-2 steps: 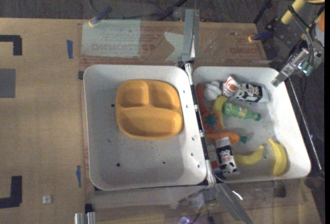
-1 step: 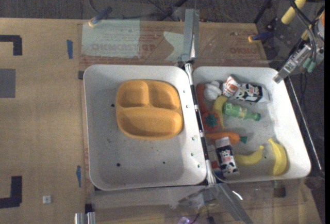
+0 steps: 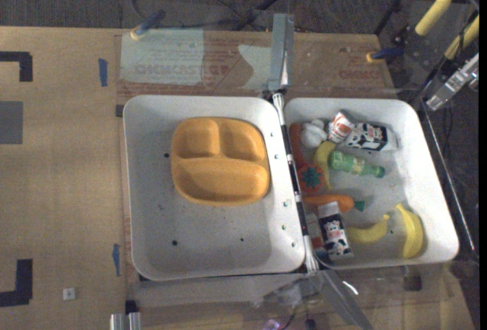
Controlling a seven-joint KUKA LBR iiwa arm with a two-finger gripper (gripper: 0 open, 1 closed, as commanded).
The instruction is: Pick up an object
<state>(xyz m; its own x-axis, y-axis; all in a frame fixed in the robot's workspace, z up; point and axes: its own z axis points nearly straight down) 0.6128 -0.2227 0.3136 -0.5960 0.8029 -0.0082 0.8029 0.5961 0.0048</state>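
On the right side of the bench, the shallow white right-hand bin holds a crowd of small toys. Along its far wall lie a white rounded lump, a small red-and-white cup tipped on its side, and a black-and-white cow-patterned carton touching the cup. Just nearer lies a green plastic bottle on its side, neck pointing right. A flat orange strip with a teal star-like mark runs along the bin's left wall. Nearer still lies an orange carrot-shaped toy. Just beyond it, at the near left corner, is a small cow-patterned box with a red top. A yellow plastic banana lies beside that box. A second yellow curved piece sits at the near right, close to the wall.

The shallow white left-hand bin holds one orange-yellow plastic plate with three compartments, flat in its far half.

At the view's right edge, beyond the right bin's far right corner and clear of every toy, a pale grey gripper hangs tilted. Whether it is released or clenched I cannot tell.
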